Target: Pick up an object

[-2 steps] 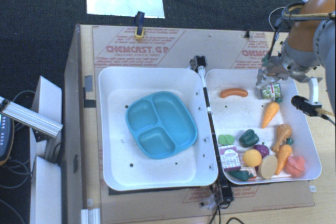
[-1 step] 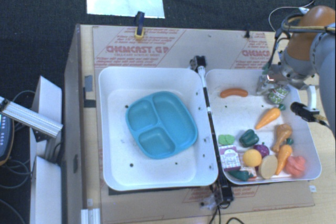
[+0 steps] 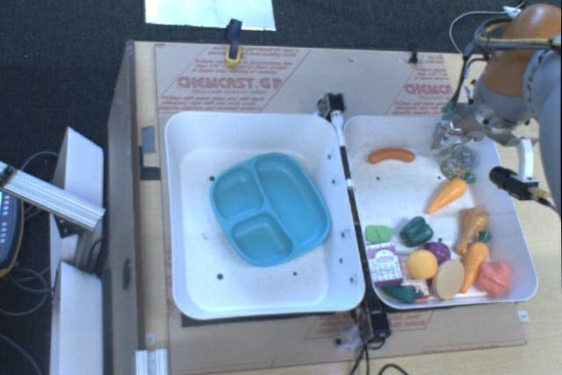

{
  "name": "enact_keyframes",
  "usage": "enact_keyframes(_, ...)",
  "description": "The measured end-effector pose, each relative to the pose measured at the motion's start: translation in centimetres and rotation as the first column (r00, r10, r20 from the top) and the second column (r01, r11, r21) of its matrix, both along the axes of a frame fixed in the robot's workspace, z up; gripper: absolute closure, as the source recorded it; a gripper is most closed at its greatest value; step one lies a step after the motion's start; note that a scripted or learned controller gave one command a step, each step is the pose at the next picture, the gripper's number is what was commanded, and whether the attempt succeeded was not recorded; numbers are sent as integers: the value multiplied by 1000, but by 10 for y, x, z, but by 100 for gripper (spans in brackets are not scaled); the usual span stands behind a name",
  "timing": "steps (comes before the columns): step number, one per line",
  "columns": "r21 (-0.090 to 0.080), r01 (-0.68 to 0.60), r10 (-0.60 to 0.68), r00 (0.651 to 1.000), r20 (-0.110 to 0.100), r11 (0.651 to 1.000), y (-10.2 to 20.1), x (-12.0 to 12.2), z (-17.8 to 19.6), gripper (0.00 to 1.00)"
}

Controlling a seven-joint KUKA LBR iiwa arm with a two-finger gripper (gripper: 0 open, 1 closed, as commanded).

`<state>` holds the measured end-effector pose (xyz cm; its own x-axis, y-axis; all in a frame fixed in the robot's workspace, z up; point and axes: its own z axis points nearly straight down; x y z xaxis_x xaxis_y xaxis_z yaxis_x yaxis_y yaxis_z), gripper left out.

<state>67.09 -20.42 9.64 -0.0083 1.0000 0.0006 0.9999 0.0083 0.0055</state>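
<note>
The gripper (image 3: 457,155) hangs over the right bin (image 3: 527,263), above the carrot (image 3: 448,194); its opening cannot be determined. Toy foods cluster at the bin's near end, leaving the carrot isolated for access.

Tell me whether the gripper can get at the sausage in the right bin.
Probably yes. The sausage lies alone on bare bin floor near the far wall, apart from the carrot, and the gripper is close by to its right.

arm (image 3: 543,79): grey casing | orange band above wrist | thin pale cables | metallic gripper (image 3: 451,139)
</note>
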Motion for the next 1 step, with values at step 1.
enact_keyframes(1,-2,-3,3,1000,4,1000,0,1,12,100)
